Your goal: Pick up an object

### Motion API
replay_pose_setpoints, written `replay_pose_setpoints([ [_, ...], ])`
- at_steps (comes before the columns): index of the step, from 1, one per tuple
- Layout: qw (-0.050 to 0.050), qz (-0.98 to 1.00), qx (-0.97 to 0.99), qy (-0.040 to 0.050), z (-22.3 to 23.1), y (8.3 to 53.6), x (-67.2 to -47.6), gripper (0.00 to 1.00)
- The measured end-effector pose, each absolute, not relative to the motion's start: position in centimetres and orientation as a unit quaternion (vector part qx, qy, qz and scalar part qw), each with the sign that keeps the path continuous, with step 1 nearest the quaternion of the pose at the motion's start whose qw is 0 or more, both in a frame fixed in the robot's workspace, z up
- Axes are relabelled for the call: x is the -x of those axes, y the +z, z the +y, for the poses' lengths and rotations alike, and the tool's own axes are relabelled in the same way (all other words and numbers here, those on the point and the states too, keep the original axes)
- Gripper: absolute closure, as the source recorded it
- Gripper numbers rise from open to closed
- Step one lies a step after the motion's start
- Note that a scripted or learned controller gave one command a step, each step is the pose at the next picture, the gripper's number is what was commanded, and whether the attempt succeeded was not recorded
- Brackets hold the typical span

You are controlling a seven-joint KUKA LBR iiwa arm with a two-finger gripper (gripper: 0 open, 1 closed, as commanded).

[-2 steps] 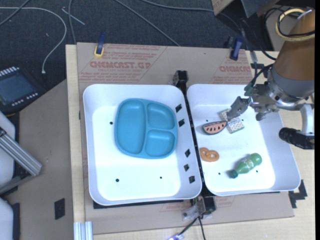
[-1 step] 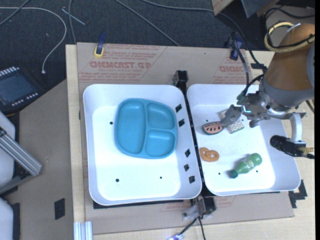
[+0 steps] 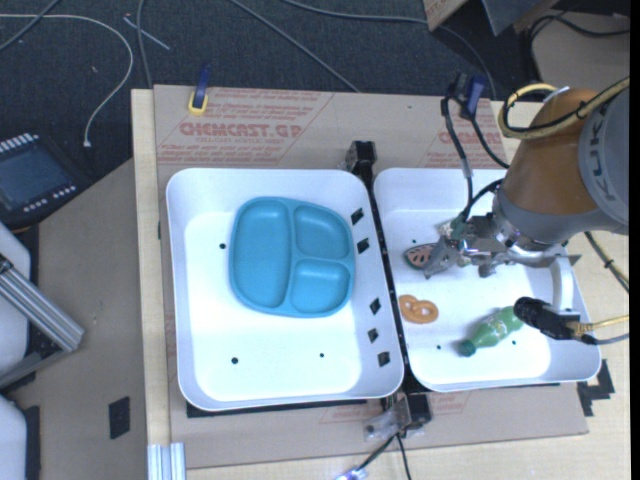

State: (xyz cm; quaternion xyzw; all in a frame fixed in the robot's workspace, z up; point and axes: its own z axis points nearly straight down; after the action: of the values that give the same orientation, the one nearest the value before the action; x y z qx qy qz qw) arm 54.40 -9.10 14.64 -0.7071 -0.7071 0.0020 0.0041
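Two white bins share the desk; my end effector [image 3: 447,251], closure unclear, hangs near the right bin's [image 3: 440,373] left wall above a brown object [image 3: 419,257]. I should descend centred.

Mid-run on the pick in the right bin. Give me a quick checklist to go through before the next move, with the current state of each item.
1. Gripper placed over a target: ok, it sits in the right bin right beside the brown object.
2. Object seen between the fingers: cannot tell, the wrist hardware hides the contact.
3. Finger state: cannot tell from this view.
4. Other items out of the way: ok, the pretzel and green bottle lie apart, nearer the front of the bin.
5. Left bin undisturbed: ok, the blue divided plate lies flat inside it.
6. Cables near the arm: cannot tell whether they would snag.
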Motion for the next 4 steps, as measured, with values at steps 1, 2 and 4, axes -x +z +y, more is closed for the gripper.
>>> replay_pose_setpoints([
  [1,0.004,-0.707,0.708,0.0019,-9.6,9.9,-53.6,0.0],
  [2,0.001,-0.707,0.707,-0.0005,-9.6,11.3,-53.8,1.0],
  [4,-0.002,-0.708,0.707,-0.0015,-9.8,20.7,-55.2,1.0],
])
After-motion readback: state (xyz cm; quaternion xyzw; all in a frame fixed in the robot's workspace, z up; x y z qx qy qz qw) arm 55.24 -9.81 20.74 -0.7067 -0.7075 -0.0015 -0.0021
